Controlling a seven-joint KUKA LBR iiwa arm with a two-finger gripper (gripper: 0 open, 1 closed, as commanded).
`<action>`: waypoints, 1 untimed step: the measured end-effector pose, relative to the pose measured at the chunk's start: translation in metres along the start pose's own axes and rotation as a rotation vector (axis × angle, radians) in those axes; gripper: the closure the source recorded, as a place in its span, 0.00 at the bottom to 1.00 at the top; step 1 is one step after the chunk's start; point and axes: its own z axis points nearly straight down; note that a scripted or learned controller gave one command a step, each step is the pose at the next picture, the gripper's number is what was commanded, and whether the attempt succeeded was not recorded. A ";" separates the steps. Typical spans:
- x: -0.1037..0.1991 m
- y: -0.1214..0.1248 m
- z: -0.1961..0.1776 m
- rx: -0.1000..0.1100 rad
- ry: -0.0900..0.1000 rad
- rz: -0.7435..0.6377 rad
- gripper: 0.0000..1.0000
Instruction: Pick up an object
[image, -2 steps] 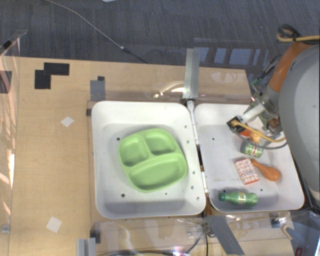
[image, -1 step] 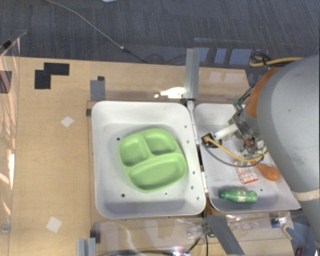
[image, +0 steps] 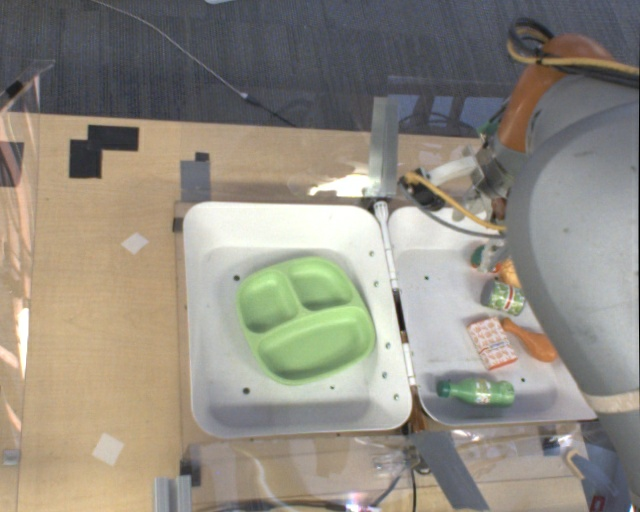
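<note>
The right bin (image: 440, 300) holds a green bottle (image: 477, 391) lying on its side near the front, a small red-and-white packet (image: 493, 342), a small green-labelled can (image: 503, 296) and an orange drumstick-shaped toy (image: 529, 339). The grey arm (image: 585, 230) with its orange band (image: 520, 100) covers the bin's right side. Its wrist end sits near the bin's back right corner, around cables (image: 450, 195).
The left bin (image: 215, 330) holds a green divided plate (image: 305, 318). A metal post (image: 385, 140) stands at the back between the bins. Black markers (image: 100, 148) lie on the wooden bench at the far left.
</note>
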 end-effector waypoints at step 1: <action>0.001 -0.001 -0.011 0.000 0.001 -0.009 1.00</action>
